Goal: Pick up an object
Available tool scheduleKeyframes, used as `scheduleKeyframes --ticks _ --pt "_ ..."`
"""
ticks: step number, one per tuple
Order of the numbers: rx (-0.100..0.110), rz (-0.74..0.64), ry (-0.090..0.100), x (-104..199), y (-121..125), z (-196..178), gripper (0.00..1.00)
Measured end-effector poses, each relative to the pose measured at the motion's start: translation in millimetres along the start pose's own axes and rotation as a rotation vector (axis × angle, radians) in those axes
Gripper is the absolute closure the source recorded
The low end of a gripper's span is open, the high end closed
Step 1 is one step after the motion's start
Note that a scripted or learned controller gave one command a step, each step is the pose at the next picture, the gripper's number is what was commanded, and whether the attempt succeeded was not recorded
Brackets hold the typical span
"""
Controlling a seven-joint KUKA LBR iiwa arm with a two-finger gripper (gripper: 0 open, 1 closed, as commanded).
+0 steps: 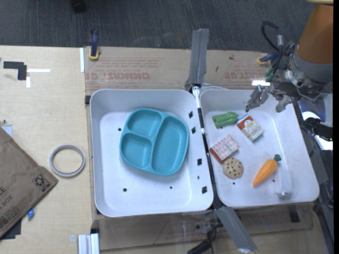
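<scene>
While the arm reaches in over the right bin [296, 142], we see its gripper [268, 98] hanging above the bin's far edge with the fingers spread apart and nothing between them. Just below and left of it lies a green toy [225, 118], perhaps a pepper, beside a small carton [250, 128]. Further below sit a red box [224, 147], a cookie [232, 168] and a carrot [265, 171]. Well to its left, a blue plate [154, 141] rests in the other bin [106, 157].

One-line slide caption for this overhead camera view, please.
KUKA arm's hand poised over the right bin holding green toy, carton, cookie and carrot; teal divided plate in left bin.
</scene>
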State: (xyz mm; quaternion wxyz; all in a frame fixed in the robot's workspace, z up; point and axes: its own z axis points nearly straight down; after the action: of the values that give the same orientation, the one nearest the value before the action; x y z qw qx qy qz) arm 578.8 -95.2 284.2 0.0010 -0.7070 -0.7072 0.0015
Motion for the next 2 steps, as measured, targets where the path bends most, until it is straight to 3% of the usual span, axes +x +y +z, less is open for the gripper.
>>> scheduleKeyframes --ticks 1,2 --pt "-0.002 -0.023 0.000 -30 22 85 0.00" --pt "-0.002 -0.156 0.000 -55 -16 94 0.00"
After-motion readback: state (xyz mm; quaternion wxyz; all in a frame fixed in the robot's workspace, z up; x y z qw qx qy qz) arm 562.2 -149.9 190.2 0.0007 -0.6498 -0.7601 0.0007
